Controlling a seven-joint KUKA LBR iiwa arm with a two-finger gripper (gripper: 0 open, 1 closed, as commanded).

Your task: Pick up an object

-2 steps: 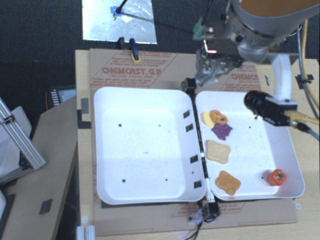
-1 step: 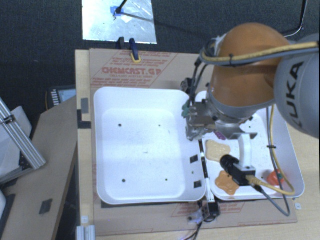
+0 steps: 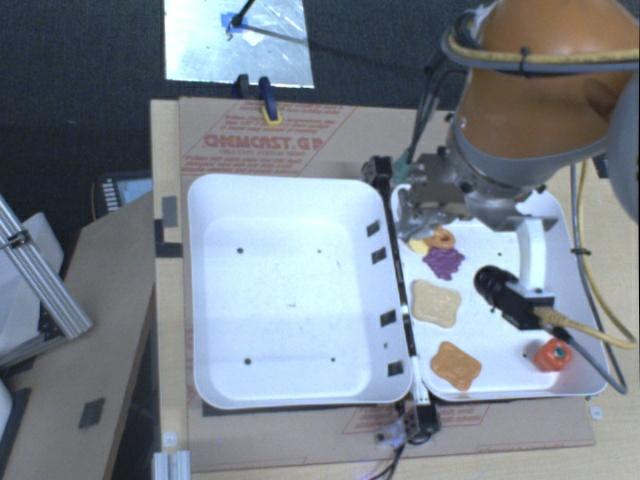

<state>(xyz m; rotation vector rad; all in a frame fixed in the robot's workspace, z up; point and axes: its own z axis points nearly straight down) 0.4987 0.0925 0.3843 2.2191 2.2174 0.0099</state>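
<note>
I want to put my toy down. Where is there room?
The left bin is all bare floor between its four walls. The right bin is crowded: purple grapes, bread slice, cracker, tomato and the arm.

I work in a robotics lab. My bench is a cardboard sheet (image 3: 262, 140) printed with red lettering, bearing two white bins (image 3: 290, 193) clipped side by side. An aluminium frame rail (image 3: 38, 283) stands at one side, loose cables (image 3: 600, 313) trail past, and dark carpet (image 3: 80, 68) lies around.
</note>
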